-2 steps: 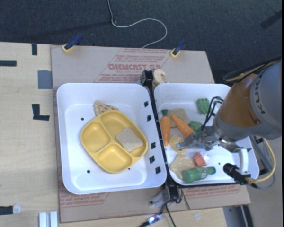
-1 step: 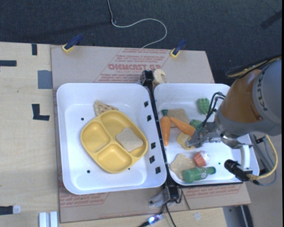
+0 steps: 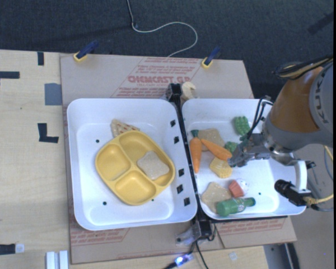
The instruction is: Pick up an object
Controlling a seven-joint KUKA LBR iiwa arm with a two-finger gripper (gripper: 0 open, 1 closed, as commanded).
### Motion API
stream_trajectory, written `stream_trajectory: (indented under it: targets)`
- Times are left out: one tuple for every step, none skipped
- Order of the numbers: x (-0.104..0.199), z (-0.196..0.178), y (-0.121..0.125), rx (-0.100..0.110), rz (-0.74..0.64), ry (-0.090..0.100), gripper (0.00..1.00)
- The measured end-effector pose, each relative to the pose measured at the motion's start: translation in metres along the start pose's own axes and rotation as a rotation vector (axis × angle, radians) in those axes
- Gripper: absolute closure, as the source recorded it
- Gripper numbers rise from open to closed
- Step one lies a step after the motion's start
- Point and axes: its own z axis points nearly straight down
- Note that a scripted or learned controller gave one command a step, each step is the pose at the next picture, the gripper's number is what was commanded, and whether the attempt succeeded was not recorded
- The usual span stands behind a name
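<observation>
A grey robot arm's pincer (image 3: 235, 160) hangs low in the right bin (image 3: 269, 108) beside an orange carrot (image 3: 215, 148) and yellow block (image 3: 220, 167), its grip state unclear, so nothing looks lifted and the pick remains undone.

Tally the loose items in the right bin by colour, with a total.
Orange: 2, carrots
Green: 3, bottle, two pieces
Tan/yellow: 3, slices
Red: 1, piece
Total: 9
</observation>
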Motion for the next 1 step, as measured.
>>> stream_trajectory:
  targets:
    - [-0.0034, -0.0426, 0.0025, 0.001, 0.001, 0.0, 1.0]
